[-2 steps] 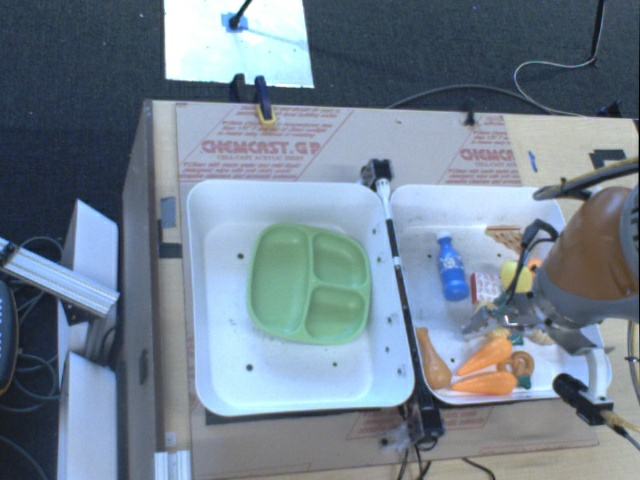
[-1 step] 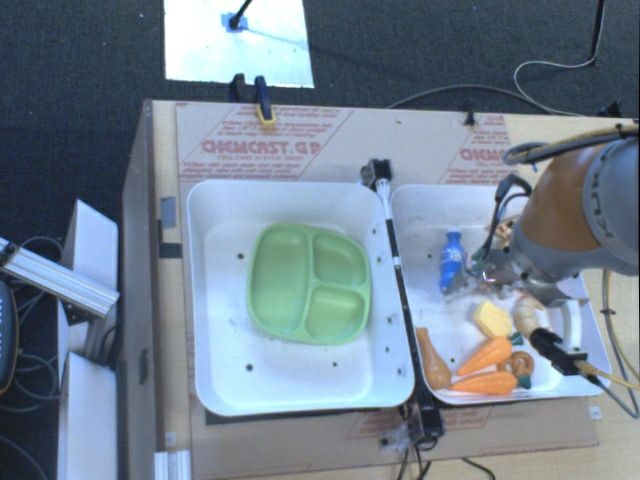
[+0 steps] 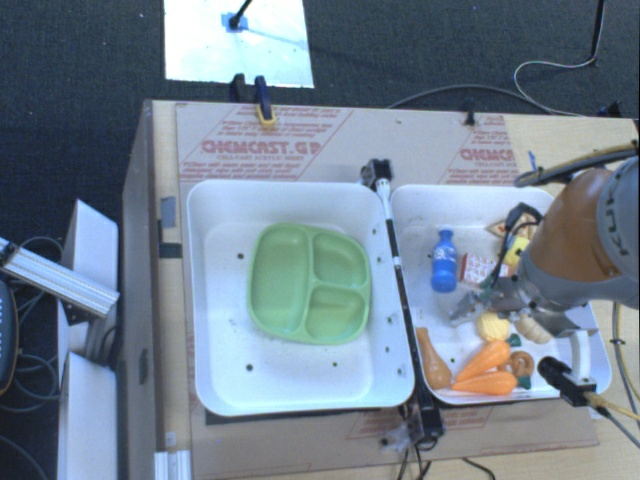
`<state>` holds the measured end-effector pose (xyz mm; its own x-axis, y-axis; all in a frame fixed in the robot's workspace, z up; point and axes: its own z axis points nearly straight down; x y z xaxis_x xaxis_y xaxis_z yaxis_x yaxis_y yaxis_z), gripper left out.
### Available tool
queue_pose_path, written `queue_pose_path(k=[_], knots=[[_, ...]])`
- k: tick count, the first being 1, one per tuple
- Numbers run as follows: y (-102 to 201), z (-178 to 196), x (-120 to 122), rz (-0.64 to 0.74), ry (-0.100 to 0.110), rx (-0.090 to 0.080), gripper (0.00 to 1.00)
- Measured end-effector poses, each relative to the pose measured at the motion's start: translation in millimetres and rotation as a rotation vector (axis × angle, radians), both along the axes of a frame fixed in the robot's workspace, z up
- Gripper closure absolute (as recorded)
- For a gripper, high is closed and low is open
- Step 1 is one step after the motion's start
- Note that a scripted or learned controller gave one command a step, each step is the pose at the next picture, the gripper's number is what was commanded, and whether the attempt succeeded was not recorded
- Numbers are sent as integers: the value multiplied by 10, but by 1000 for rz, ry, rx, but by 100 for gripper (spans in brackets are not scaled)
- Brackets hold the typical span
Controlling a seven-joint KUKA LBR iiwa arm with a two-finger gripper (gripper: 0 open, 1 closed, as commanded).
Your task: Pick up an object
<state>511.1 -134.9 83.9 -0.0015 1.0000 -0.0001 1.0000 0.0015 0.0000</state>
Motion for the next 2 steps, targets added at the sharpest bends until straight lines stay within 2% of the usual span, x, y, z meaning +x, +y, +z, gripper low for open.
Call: queue_pose_path(k=[1, 2], knots=[[2, 106, 10, 2, -2, 0, 100], [870, 1013, 762, 3, -4, 1, 100]])
